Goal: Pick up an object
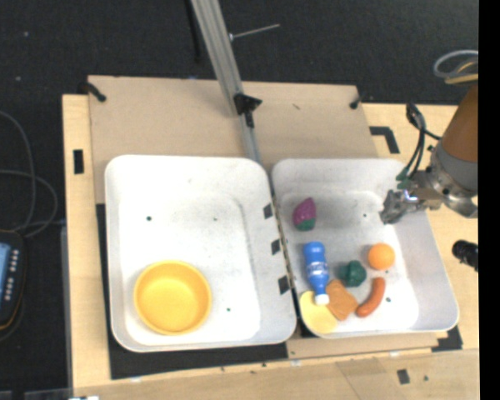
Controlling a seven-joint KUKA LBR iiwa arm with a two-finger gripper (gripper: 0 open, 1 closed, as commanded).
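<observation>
Poised over the right bin's [417,307] upper right corner, well clear of the toys below: the grey gripper [393,208], fingers' spread impossible to tell, nothing seen between them; lower in the same bin, a loose cluster: purple plum-shaped piece [304,213] apart at the top; blue bottle with white cap [316,272] lying lengthwise near the divider; dark green lump [352,272] beside it; orange ball [382,256] to its right; red sausage [371,297] curved below; tan wedge [342,301] touching a pale yellow disc [315,317]; in the left bin [183,190], a yellow bowl [172,297].
</observation>
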